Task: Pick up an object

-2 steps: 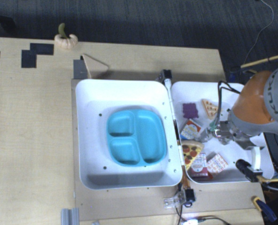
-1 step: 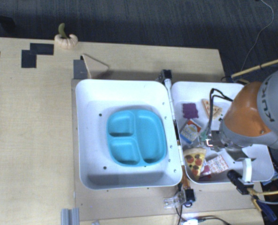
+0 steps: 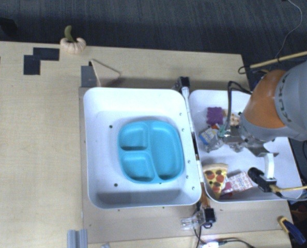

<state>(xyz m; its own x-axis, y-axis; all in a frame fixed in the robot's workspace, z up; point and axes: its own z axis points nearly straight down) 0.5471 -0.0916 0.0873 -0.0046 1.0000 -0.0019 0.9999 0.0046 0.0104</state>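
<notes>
you're at the reach-in step: the gripper (image 3: 215,138), its state untellable, hangs in the right bin (image 3: 293,161) just above the pizza slice (image 3: 215,175), so next lower and close.

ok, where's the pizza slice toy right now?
The pizza slice toy lies in the right bin, at its near-left corner against the wall by the left bin, beside a red-and-white packet and below the gripper.

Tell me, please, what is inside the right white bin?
Inside the right bin lie a purple object, a pizza slice toy, a red-and-white packet and a small silvery item. The arm covers the middle, so anything beneath it stays hidden.
</notes>
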